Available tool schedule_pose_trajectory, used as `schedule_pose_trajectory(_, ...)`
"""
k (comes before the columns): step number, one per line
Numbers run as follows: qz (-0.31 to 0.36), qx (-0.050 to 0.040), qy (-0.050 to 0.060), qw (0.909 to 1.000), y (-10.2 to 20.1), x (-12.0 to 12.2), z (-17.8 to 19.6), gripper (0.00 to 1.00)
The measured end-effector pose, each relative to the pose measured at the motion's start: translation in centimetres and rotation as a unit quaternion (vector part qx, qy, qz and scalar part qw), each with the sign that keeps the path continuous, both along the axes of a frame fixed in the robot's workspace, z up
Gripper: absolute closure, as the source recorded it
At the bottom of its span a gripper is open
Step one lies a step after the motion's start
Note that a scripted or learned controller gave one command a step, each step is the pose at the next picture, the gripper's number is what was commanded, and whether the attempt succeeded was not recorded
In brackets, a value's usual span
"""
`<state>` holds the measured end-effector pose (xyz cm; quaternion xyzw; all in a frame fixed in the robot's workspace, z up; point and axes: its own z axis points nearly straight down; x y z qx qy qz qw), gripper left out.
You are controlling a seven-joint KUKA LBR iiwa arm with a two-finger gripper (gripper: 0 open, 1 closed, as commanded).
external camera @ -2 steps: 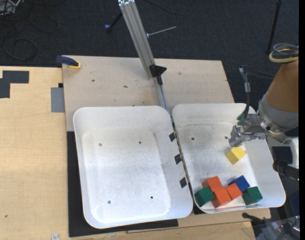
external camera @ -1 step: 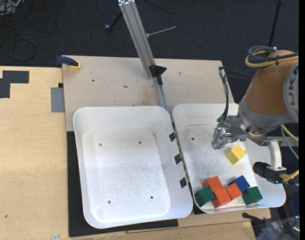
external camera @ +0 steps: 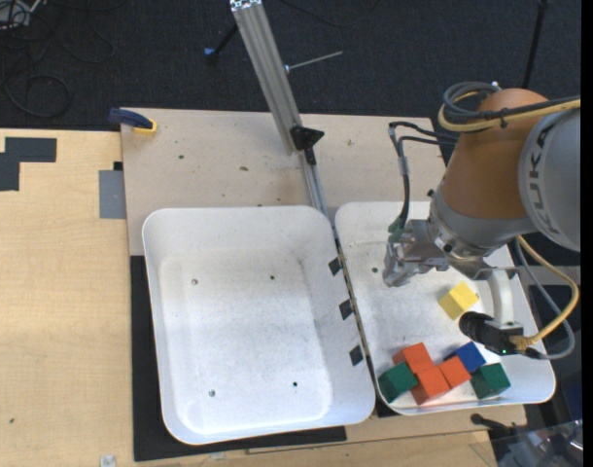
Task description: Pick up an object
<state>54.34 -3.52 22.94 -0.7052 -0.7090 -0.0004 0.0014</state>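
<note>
1. Loosely grouped, the candidate objects sit in the right bin [external camera: 374, 232]: a yellow block [external camera: 459, 300] lies alone mid-bin, and a cluster crowds the near corner, with orange blocks [external camera: 425, 370], a blue block [external camera: 470, 355] and green blocks [external camera: 398, 381] touching one another.
2. Yellow block looks the easier pick, in my judgement, since nothing presses against it; the cluster leaves little room beside any one piece.
3. Gripper [external camera: 399, 269] hangs low over bare bin floor, left of the yellow block and apart from it. Nothing sits between its fingers. Whether the jaws stand apart or together, I cannot tell from this angle.
4. Arm [external camera: 501, 178] leans in from the right, its orange band above the wrist, cables looping beside it.
5. Left bin [external camera: 180, 232] lies beside the right one, rims nearly touching.
6. Writing: part of "KUKA" reads on the grey arm housing at the right edge. No other labels legible.
</note>
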Motion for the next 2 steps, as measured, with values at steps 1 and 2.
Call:
schedule_pose_trajectory(1, 0.0, 0.0, 0.0, 1.0, 5.5, 1.1, 0.4, 1.0)
schedule_pose_trajectory(2, 0.0, -0.0003, 0.001, 1.0, 10.8, 1.8, 0.7, 1.0)
